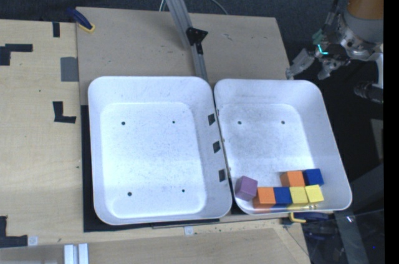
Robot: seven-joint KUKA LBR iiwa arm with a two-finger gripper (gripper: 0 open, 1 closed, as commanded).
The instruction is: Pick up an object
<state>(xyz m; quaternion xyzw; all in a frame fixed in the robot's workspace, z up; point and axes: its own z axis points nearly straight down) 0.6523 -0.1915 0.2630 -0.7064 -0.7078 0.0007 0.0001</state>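
Blocks sat bunched in the near-right corner of the right bin (324, 107): purple cube (247, 186) a bit apart on the left, then orange block (266, 195), blue block (282, 195), yellow blocks (306, 195), w/ another orange (292, 179) and blue (313, 176) just behind. They looked like small rigid cubes, prob. light, flat-sided, not fragile, so a pinch across two opposite faces should hold; the purple one seemed easiest since its sides were free, the rest touching neighbours. End effector (310, 64) hung off the far-right of the desk, outside the bin, fingers spread and carrying nothing.
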